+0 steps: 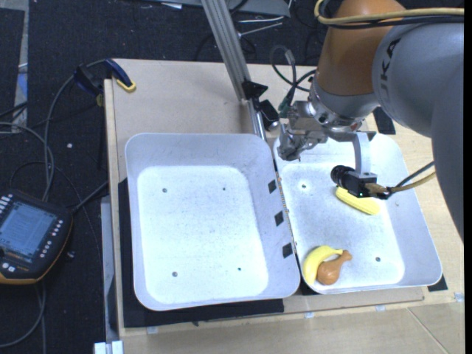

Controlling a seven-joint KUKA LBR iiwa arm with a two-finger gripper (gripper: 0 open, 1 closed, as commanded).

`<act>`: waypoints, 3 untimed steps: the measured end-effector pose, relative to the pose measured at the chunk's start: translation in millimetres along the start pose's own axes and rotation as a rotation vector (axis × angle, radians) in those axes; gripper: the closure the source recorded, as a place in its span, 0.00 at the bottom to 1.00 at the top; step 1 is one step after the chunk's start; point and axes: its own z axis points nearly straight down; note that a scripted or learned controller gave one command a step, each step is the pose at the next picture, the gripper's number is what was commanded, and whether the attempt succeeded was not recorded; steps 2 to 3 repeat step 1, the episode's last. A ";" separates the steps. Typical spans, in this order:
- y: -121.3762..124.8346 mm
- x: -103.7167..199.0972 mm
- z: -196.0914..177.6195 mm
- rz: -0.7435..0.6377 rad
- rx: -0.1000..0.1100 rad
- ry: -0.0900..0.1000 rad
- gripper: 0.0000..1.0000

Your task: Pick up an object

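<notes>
In the right bin (413, 231), a yellow banana-shaped piece (359, 200) lies near the middle, tilted. At the bin's front left corner a second yellow banana (318, 255) curls around an orange drumstick-shaped toy (331, 269), and the two touch. My gripper (290, 147) hangs over the back left corner of the right bin, close to the divide between the bins and well left of the nearer banana. I see nothing held in it. The grey arm with its orange band (354, 43) reaches in from the upper right.
The left bin (140, 161) sits beside the right one. A black part on a grey bracket (344, 175) hangs from the wrist just above the middle banana. A slanted metal rail (228, 43) and cables stand behind the bins. A handheld pendant (26, 234) lies at far left.
</notes>
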 end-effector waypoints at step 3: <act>0.0 51.5 10.8 -0.001 0.001 0.000 1.00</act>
